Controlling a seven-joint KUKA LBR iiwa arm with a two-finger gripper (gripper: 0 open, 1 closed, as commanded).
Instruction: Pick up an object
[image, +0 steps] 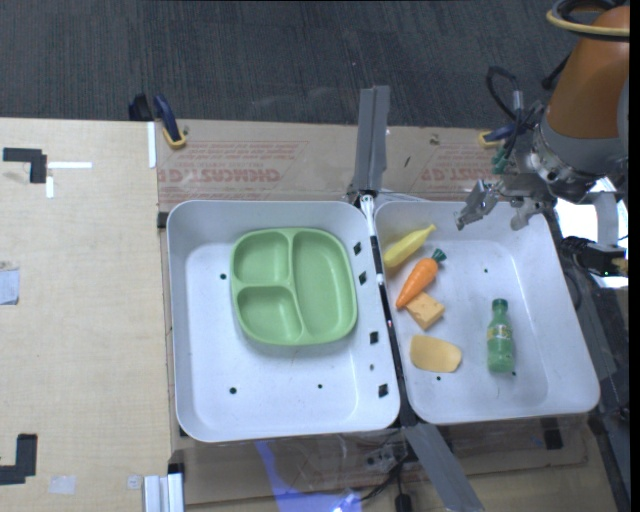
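The tool (497, 208) is seen spread open with nothing between its fingers, poised over the far edge of the right bin (560, 330). A clean pick is judged best served by centring over one item, the green bottle (499, 337), lying apart from the rest near the bin's middle; it is small, translucent, green-capped.

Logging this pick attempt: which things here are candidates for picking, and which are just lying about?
Candidates, right bin: banana, carrot, cheese wedge, yellow slice, green bottle; gripper above its far edge.

Bystanders: green divided plate in left bin, blue clamp.
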